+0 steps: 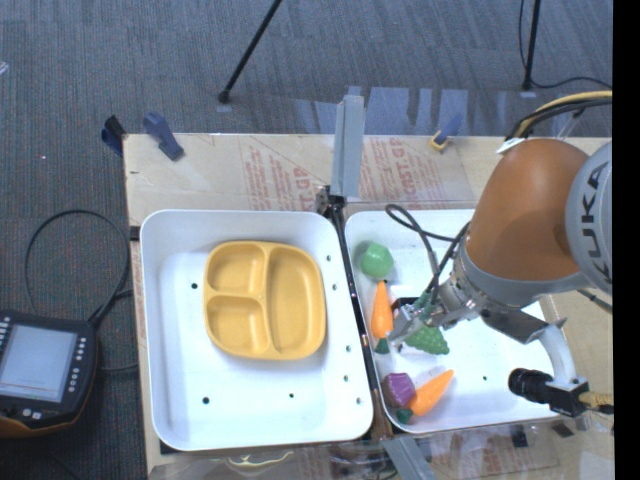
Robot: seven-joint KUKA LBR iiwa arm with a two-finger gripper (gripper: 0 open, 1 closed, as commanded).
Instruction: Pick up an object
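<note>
Camera view looks down on two white bins on a bench. Left bin (pixel 170 368) holds a yellow divided plate (pixel 265 299) with three compartments. Right bin (pixel 480 408) holds toy vegetables: a round green one (pixel 376 260) near the dividing wall, an orange carrot (pixel 381 311) lying lengthwise just below it, a dark green bumpy piece (pixel 430 341) like broccoli, a purple piece (pixel 400 387) and a second carrot (pixel 431 392) touching it near the front edge. The arm's orange band fills the upper right of this bin. The gripper (pixel 405 330) sits low between the first carrot and the bumpy green piece, its tips close to both; the green piece lies just to its right, the carrot just to its left. Whether the fingers are spread or closed cannot be told, nor whether anything sits between them.
</note>
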